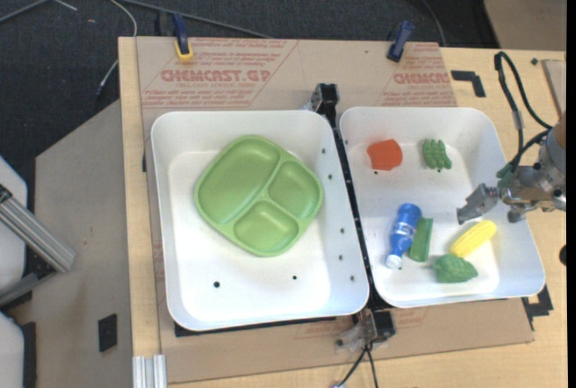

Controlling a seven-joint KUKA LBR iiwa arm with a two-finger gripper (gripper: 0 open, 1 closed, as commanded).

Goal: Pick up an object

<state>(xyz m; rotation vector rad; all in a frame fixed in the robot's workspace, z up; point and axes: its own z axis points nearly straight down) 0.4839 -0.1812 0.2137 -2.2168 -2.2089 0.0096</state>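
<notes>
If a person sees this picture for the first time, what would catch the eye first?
Probably the large green divided plate, lying alone in the left bin. Next, the bright small things in the right bin: a red object, a blue bottle and yellow corn, with the hand just above the corn.

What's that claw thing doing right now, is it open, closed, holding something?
Gripper: over the right bin, just above the yellow corn; whether it is open or closed cannot be told, and nothing is seen held in it.
</notes>
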